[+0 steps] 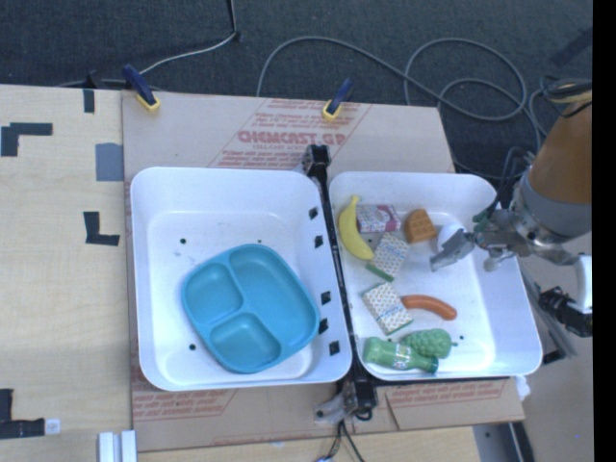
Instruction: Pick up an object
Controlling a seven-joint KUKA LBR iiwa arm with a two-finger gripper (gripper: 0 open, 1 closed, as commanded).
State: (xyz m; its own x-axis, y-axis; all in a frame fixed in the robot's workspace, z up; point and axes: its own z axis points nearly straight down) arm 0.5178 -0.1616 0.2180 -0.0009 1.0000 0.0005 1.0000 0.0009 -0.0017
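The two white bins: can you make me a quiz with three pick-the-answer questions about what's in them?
1. Where is the blue three-part plastic plate?
A. left white bin
B. right white bin
C. on the cardboard

2. What colour is the curved banana toy?
A. red
B. yellow
C. purple

3. What is the pincer of the grey arm doing?
A. gripping the plate
B. gripping the banana
C. hanging over the right bin, gripping nothing I can see

Answers:
1 A, the plate lies alone in the left bin.
2 B, it is yellow, by the divider.
3 C, the pincer is above bare bin floor right of the orange block, nothing between its fingers.
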